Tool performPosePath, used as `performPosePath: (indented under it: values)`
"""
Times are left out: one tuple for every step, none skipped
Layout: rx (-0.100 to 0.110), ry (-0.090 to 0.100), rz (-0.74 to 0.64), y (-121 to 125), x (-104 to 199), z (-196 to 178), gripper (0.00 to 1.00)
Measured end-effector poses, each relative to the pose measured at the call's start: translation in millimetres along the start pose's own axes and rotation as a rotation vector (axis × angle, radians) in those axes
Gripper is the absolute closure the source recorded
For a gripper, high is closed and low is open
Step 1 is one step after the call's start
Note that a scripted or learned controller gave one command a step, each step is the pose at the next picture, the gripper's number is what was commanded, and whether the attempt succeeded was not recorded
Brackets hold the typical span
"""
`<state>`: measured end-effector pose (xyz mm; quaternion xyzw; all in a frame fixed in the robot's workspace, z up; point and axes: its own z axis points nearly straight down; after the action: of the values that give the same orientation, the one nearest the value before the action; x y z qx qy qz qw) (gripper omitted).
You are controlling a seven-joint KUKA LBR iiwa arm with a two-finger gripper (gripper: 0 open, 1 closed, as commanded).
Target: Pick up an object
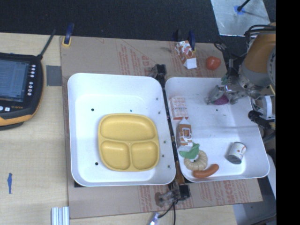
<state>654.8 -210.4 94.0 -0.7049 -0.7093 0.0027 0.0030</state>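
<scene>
Two white bins sit side by side on the desk. The left bin (79, 125) holds one yellow divided plate (128, 141). The right bin (248, 125) holds one purple object (221, 100) near its far edge, two snack packets (178, 108), one bagel (195, 159), one sausage (205, 171) and one small can (236, 152). The tool (224, 92) sits over the purple object; whether it grips is unclear.

The bench (33, 163) carries a cardboard sheet (117, 55). On the sheet sit two white bins, left (82, 90) and right (243, 125) touching; behind the right bin lie a small carton (186, 53) and a tomato (213, 63). Left of the sheet rests a pendant (16, 88)
</scene>
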Motion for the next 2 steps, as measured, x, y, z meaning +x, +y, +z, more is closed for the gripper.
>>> performPosePath:
  values:
    - [-0.004,-0.001,0.0,1.6,-0.8,1.8,0.0]
    - [0.01,0.008,-0.003,0.0,0.8,-8.1,1.0]
